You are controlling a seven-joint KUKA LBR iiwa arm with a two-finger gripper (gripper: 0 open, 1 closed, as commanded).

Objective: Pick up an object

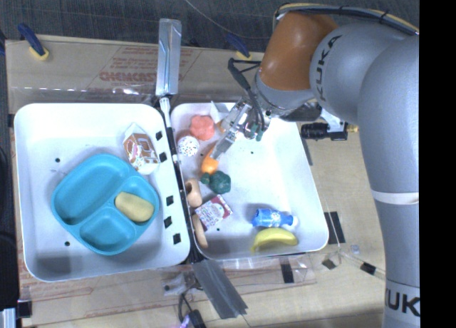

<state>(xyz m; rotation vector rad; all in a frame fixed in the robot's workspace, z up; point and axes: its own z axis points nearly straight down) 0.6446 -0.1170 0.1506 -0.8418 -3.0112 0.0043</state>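
Observation:
My gripper (229, 136) hangs over the upper left part of the right bin (299, 177), its fingers pointing down-left toward a small orange piece (209, 164). A pink-red lump (202, 127) and a white speckled ball (188, 146) lie just left of the fingers. Below them sit a dark green object (219, 182), a red-and-white packet (213, 213), a blue-and-white wrapped item (273, 217) and a yellow banana (274, 238). I see nothing held between the fingers.
The left bin (35, 148) holds a blue divided plate (103, 202) with a yellow potato-like item (135, 207) on it and a small carton (140, 149) beside it. A tan wooden piece (196, 212) lies along the right bin's left wall. A grey metal bar (168, 55) stands behind the bins.

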